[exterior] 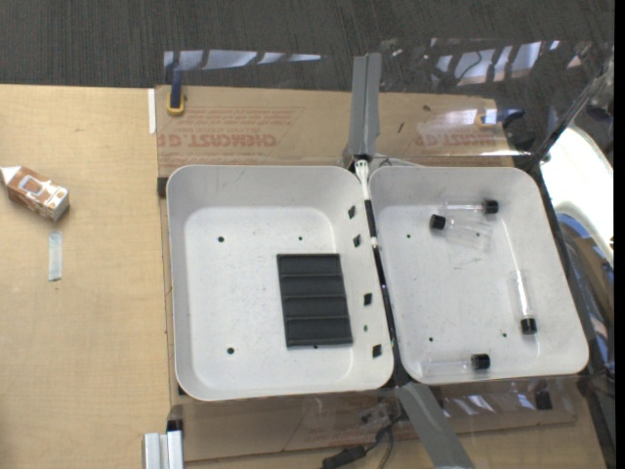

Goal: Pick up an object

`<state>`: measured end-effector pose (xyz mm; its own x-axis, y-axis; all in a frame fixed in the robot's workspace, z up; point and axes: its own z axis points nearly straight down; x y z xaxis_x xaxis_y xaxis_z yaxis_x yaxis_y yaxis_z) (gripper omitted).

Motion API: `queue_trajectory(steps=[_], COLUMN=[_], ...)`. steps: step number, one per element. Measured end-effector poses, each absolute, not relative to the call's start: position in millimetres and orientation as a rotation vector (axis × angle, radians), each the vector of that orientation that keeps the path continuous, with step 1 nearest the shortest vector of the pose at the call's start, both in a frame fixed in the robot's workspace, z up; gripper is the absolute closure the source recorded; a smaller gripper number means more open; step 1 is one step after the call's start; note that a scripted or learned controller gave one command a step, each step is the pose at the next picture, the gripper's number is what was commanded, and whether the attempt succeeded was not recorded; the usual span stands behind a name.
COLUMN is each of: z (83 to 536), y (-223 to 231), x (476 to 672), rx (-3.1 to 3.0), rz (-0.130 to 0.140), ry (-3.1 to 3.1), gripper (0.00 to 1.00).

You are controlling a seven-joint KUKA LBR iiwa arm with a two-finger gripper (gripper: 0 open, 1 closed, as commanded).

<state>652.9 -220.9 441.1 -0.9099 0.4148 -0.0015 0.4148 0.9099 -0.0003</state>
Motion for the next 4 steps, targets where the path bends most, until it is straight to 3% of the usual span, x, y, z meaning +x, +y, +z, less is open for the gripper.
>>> queue_trajectory(steps=[1,4], z=[440.5,443.3], y=[-221.3,-220.8], x=[647.1,655.2], rx=[0.551,0.132], rz=[0.0,-0.002], ry=[3.093,3.133], gripper=[1.0,1.0])
